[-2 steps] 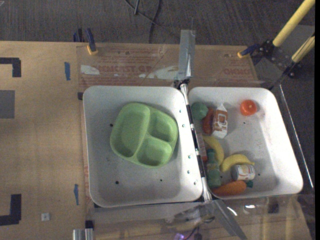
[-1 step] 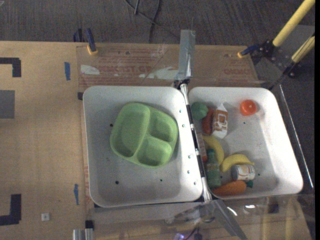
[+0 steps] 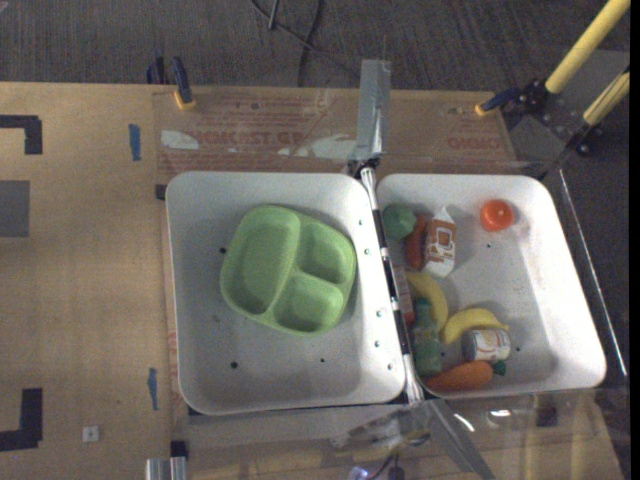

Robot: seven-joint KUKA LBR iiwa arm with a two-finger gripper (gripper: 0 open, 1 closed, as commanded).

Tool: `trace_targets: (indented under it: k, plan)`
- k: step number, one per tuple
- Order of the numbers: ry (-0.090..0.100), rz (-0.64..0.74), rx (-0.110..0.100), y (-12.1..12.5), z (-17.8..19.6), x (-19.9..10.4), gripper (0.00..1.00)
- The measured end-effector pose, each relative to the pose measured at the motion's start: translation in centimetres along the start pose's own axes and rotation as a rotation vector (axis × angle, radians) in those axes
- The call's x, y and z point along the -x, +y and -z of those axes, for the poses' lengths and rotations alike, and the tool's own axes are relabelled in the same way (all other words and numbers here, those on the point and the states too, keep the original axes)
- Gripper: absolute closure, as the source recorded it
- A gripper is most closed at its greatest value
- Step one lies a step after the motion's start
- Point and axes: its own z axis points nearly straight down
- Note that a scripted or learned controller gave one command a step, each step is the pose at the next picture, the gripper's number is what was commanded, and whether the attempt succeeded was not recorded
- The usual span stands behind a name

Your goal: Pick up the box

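Camera view: both bins seen from above, at a slant.
Bench: pale wooden top (image 3: pixel 80 268) with black corner marks at its left edge and a strip of blue tape (image 3: pixel 134 140) far left of the bins.
Left bin: shallow white bin (image 3: pixel 200 368); it holds a light green plastic plate with three compartments (image 3: pixel 290 268), lying flat near the bin's middle and turned at an angle to the walls.
Right bin: shallow white bin (image 3: pixel 560 298), side by side with the left one; its things crowd along the left wall.
Box: small white carton with orange-red print (image 3: pixel 438 243), in the far left part of the right bin, lying on the floor with its peaked end towards the far wall.
Beside the box: a slim red-orange item (image 3: pixel 415 248) touches its left side; a round dark green item (image 3: pixel 398 221) sits just beyond that, by the left wall.
Right of the box: a small round orange item (image 3: pixel 496 214), apart from it, near the far wall.
Nearer than the box: two yellow toy bananas (image 3: pixel 473 320), a green bottle-like item (image 3: pixel 427 340), a small printed can (image 3: pixel 487 344) and an orange toy carrot (image 3: pixel 460 376) by the near wall.
Jaws: whether released or clenched cannot be told.
Far right: yellow poles (image 3: pixel 595 28) slanting over the floor.
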Motion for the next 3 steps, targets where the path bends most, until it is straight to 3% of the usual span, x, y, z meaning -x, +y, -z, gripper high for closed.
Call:
trace_targets:
  k: [1, 2, 3]
  plan:
    - [0.004, -0.064, 0.000, 2.9, -0.6, -2.9, 0.00]
    - [0.002, -0.191, -0.006, -1.1, -3.4, -0.3, 0.00]
    - [0.001, -0.187, -0.006, -1.1, -2.4, -0.5, 1.00]
